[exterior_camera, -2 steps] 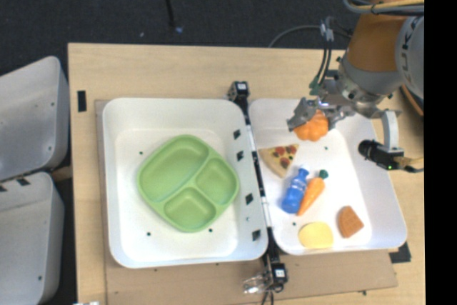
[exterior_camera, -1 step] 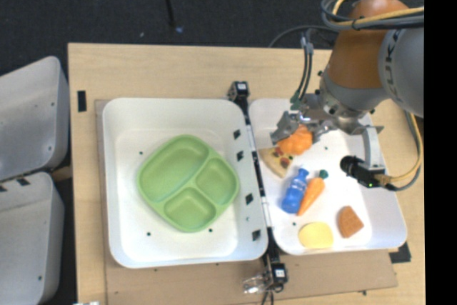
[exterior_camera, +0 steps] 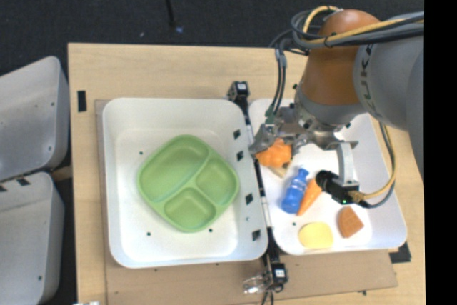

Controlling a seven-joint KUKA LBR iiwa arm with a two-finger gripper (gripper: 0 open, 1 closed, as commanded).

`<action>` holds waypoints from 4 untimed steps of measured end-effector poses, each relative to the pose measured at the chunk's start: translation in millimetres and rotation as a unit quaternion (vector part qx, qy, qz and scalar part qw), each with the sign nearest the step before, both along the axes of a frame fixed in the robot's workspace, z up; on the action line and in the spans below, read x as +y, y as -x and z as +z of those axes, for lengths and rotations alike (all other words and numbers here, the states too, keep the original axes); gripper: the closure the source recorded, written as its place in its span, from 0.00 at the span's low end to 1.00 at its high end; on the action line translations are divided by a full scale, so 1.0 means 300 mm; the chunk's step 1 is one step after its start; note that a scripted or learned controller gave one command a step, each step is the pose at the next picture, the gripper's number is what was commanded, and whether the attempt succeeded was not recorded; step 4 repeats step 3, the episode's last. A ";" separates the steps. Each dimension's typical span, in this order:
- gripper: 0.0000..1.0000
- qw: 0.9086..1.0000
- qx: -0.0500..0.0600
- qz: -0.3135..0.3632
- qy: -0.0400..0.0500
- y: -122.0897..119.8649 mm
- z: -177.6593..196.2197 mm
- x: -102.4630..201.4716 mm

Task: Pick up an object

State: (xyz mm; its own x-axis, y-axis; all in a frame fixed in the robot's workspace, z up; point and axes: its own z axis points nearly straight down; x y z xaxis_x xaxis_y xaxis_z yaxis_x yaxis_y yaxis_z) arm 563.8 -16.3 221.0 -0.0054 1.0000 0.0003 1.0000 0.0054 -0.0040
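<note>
Across two white bins (exterior_camera: 114, 153), one green tray (exterior_camera: 187, 183), five small items, claw (exterior_camera: 280, 143) pinching orange piece (exterior_camera: 275, 154)

Pale, matt wood-look bench top (exterior_camera: 164, 71). Smooth, faintly glossy white plastic bins: left bin (exterior_camera: 121, 225), right bin (exterior_camera: 382, 221). Satin-finished light green plastic divided tray (exterior_camera: 188, 182). Glossy orange band (exterior_camera: 330, 57) above matt grey arm casing (exterior_camera: 400, 78). Shiny blue plastic bottle (exterior_camera: 293, 191). Smooth plastic-looking yellow piece (exterior_camera: 315, 234); rougher, matt brown-orange piece (exterior_camera: 350, 223). Dull metal gripper (exterior_camera: 275, 146) parts near the wrist.
</note>
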 end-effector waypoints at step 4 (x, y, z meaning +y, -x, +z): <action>0.00 1.000 -0.001 -0.001 0.000 0.113 0.041 0.306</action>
